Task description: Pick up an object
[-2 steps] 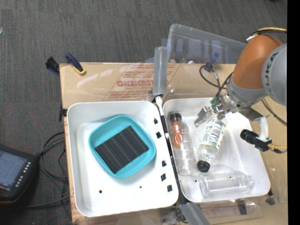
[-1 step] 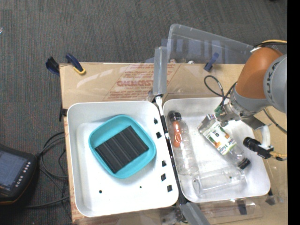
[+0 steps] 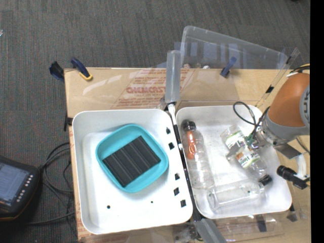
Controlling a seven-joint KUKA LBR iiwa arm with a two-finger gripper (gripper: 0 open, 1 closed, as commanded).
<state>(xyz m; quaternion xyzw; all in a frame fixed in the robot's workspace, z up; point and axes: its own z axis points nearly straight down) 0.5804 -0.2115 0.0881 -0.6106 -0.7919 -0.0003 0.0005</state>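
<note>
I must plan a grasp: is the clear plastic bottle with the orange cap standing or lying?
Lying: the clear plastic bottle with the orange cap rests lengthwise on the right white bin's floor.

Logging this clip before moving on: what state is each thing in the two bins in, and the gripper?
teal tray: flat in the left bin, black ridged insert inside.
orange-cap bottle: lying down, capped, in the right bin.
labelled bottle: lying down, black cap on, right bin.
clear container: on its side near the front wall.
gripper: low over the labelled bottle; hold unclear.
</note>
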